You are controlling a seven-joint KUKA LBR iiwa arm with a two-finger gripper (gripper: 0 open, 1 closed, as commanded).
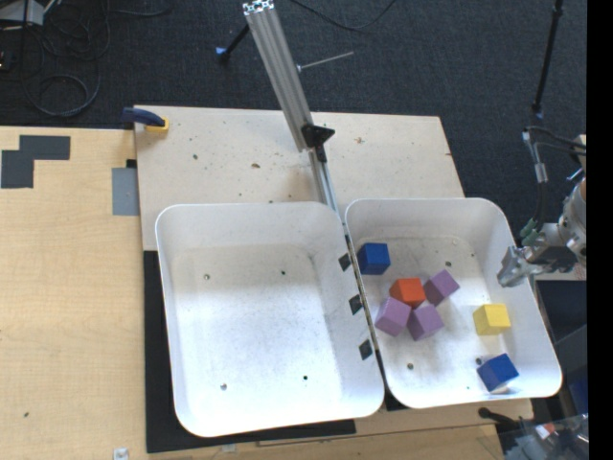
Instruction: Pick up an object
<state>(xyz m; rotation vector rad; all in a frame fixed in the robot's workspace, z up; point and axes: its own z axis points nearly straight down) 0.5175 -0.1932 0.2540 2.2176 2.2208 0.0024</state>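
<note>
Tool (517, 264) at the right bin's (484, 210) right rim, its state hard to tell.

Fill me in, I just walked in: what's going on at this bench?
A robot arm is set to pick up an object. Its gripper sits at the right rim of the right bin, holding nothing visible. Inside lie two blue cubes, three purple, one orange, one yellow.
</note>
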